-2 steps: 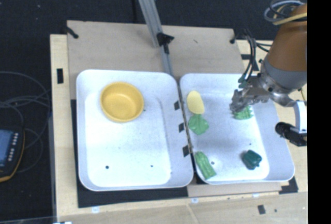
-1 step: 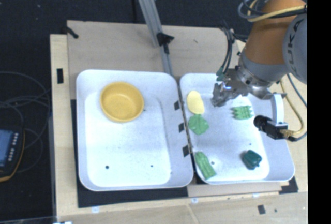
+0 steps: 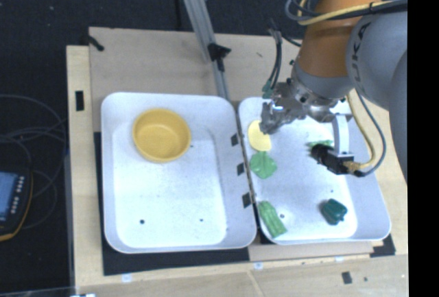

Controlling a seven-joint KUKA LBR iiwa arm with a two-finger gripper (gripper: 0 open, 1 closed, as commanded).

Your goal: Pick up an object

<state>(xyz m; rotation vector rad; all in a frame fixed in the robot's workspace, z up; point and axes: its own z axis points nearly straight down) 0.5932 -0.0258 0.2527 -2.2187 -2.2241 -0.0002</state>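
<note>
The arm's orange band and grey wrist (image 3: pixel 343 35) rise closest to the lens, leaning in over the right bin (image 3: pixel 363 220). Below them the gripper (image 3: pixel 273 121) hangs at that bin's upper left, and whether it is spread or closed cannot be told, since the wrist body hides its tips.

The yellow disc (image 3: pixel 259 138) lies in the right bin against the dividing rim, just below and slightly left of the gripper, close to touching it or already under it; from this slant I would guess it is the target. It looks flat, smooth and roundish, with no clear long axis, so approach angle matters little.

Just beneath it sits a green round piece (image 3: pixel 263 165), thin and leaf-like. Further down by the rim lies a green block (image 3: pixel 272 219), elongated, its long axis slanting toward the lower right. A dark teal lump (image 3: pixel 335 210) rests well apart at the lower right, chunky and matte.

In the left bin (image 3: pixel 116 220) stands a yellow bowl (image 3: pixel 161 134), round, glossy plastic by the look.
</note>
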